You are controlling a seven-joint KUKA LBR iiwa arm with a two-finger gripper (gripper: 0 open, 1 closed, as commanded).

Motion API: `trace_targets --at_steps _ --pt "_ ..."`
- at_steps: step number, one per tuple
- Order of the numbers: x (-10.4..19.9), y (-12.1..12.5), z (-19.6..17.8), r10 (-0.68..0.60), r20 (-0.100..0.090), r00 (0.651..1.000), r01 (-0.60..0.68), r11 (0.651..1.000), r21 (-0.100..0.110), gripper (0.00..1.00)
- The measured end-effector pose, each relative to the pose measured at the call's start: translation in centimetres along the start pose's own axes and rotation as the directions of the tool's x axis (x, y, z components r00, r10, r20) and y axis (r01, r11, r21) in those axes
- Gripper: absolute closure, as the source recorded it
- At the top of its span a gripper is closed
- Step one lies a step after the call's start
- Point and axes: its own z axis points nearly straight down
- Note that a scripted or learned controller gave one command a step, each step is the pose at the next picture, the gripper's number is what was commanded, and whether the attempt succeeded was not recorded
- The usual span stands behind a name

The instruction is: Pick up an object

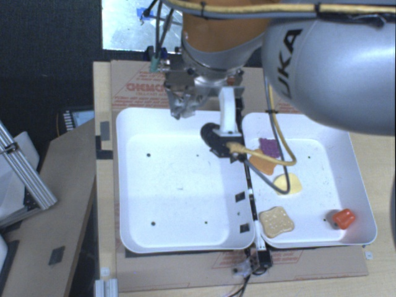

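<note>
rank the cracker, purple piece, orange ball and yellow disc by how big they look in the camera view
1. cracker, largest
2. yellow disc, though a cable crosses it, so its place is less sure
3. purple piece and orange ball, which look about alike, so they are not ranked

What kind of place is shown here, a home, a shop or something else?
Probably a robotics lab or test bench. A grey industrial arm reaches over two white bins set on cardboard, and small toy-like objects such as an orange piece lie in the right bin.

Smooth, slightly glossy white plastic bins [179, 197] sit on matt brown cardboard [133, 91]; the arm's grey shell [334, 60] looks satin-smooth
</note>
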Motion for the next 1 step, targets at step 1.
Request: trace_targets --at_steps 1 --pt "-0.04 1.94 -12.68 -0.004 -0.011 1.0 0.003 1.0 -0.029 1.0"
